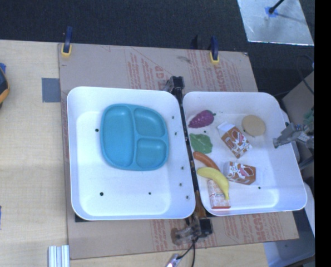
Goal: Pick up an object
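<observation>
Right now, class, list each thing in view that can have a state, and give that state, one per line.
hand: at the right bin's right edge, holding nothing
blue plate: flat in the left bin
banana: lying in the right bin
carrot: lying beside the banana
purple grapes: lying near the divider
round biscuit: flat

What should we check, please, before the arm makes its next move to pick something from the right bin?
1. Gripper carries nothing: ok, it sits at the right bin's right edge, apart from every item.
2. Finger opening: cannot tell, too small and blurred.
3. An isolated target exists: ok, the round tan piece lies apart from its neighbours.
4. Banana free to lift: not ok, it lies across the packet and touches the carrot.
5. Left bin undisturbed: ok, the blue divided plate lies flat.
</observation>
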Controlling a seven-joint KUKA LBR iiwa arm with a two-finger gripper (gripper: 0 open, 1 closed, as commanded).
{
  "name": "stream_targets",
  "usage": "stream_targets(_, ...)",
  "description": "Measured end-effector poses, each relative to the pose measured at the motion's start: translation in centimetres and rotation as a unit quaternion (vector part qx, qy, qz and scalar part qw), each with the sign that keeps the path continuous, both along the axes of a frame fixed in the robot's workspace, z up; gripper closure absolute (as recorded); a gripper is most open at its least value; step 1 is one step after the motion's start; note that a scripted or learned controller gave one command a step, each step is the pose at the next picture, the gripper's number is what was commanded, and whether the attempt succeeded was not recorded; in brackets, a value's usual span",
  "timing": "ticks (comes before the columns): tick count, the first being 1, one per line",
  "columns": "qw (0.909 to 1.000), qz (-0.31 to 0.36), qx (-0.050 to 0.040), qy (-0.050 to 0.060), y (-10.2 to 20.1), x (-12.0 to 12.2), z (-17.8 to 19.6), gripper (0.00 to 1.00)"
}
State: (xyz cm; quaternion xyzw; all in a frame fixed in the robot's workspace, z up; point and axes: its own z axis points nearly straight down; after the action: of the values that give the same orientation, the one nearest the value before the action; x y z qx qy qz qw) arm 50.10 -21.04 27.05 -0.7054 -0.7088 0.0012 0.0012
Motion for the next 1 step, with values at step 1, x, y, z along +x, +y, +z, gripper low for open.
stream_targets(1, 1.0, 0.001, -0.0008, -0.001, 7.44, 6.73, -17.47, 0.0)
